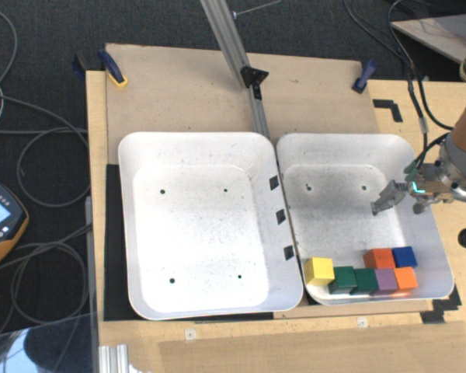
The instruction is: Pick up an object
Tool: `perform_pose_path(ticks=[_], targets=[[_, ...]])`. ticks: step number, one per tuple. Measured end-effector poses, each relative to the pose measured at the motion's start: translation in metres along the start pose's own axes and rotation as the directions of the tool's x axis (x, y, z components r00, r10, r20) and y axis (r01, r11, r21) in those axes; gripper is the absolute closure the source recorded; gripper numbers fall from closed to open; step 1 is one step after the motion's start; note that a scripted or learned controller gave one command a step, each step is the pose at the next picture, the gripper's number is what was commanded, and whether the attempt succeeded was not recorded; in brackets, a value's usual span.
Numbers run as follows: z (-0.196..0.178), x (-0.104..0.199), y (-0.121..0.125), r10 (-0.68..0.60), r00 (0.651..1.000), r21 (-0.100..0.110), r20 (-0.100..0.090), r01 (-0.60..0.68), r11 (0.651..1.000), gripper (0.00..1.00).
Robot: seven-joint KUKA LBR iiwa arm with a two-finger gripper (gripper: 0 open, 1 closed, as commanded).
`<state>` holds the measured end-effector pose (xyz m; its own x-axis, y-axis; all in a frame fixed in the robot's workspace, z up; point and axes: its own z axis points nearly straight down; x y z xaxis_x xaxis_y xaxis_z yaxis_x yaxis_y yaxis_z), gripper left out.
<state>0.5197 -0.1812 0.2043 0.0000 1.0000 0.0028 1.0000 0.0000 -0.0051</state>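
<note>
Several small blocks lie packed together in the front corner of the right bin (334, 158): a yellow block (320, 269), two dark green blocks (343, 278), a purple block (386, 280), an orange block (405, 277), a red-orange block (380, 258) and a blue block (404, 256). My gripper (402, 202) hangs over the right side of this bin, behind the blocks and apart from them. It stands open with nothing between its fingers (387, 199).
The left bin (194, 150) sits beside the right one, with a slanted metal pole (231, 37) rising behind the seam between them. Blue clamps (113, 67) hold the board at the back corners. Cables run across the floor on the left.
</note>
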Motion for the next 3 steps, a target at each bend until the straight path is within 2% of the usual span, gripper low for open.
perform_pose_path(ticks=[1,2,3], targets=[[-0.002,0.000,0.001,-0.001,1.000,-0.004,0.001,0.001,1.000,0.00],[0.061,0.004,-0.002,0.000,1.000,0.003,-0.001,0.000,1.000,0.00],[0.108,0.005,-0.003,0.000,1.000,0.002,0.000,0.000,1.000,0.00]])
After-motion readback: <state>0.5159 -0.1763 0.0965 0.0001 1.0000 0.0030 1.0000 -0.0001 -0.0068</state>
